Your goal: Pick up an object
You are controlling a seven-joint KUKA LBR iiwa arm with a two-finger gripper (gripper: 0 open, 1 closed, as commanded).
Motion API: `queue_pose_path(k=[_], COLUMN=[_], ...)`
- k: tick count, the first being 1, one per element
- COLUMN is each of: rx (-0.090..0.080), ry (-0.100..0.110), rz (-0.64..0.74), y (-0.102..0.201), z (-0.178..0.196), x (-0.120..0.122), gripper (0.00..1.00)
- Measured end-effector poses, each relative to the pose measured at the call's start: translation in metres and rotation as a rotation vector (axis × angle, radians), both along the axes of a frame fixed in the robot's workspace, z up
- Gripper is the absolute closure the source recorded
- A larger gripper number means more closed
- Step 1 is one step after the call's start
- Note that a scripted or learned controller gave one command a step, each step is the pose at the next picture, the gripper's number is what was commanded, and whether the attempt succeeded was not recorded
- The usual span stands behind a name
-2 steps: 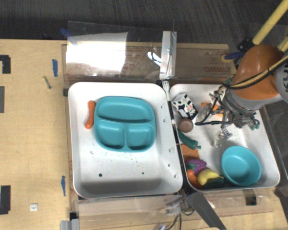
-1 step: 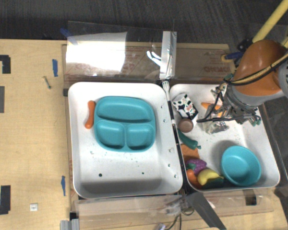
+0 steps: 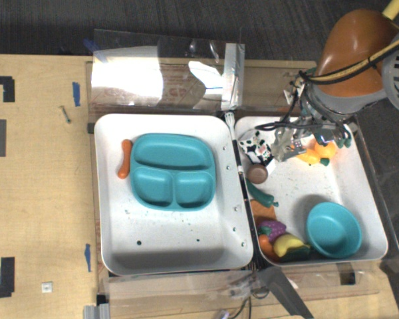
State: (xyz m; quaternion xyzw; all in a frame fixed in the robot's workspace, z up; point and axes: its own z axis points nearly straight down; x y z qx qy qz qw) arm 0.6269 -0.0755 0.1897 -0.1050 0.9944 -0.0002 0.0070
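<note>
My gripper hangs low over the back of the right bin, its arm coming in from the upper right. Just left of it lies a black-and-white toy cow. A yellow-orange toy sits just to its right. Below the cow rests a brown ball. Nothing shows between the fingers.
The right bin also holds a teal bowl at the front, a teal strip, and a pile of orange, purple and yellow toy foods along its left wall. The left bin holds a teal divided plate and an orange sausage.
</note>
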Motion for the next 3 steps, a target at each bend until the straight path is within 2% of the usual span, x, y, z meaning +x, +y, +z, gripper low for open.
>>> queue_pose_path(k=[1,2,3], rx=[-0.003,0.0,-0.002], ry=[0.0,0.004,0.003], rz=[0.07,-0.041,-0.08], y=[-0.026,-0.03,-0.081], z=[0.055,0.052,0.045], x=[0.042,0.042,0.041], gripper=[1.0,1.0,1.0])
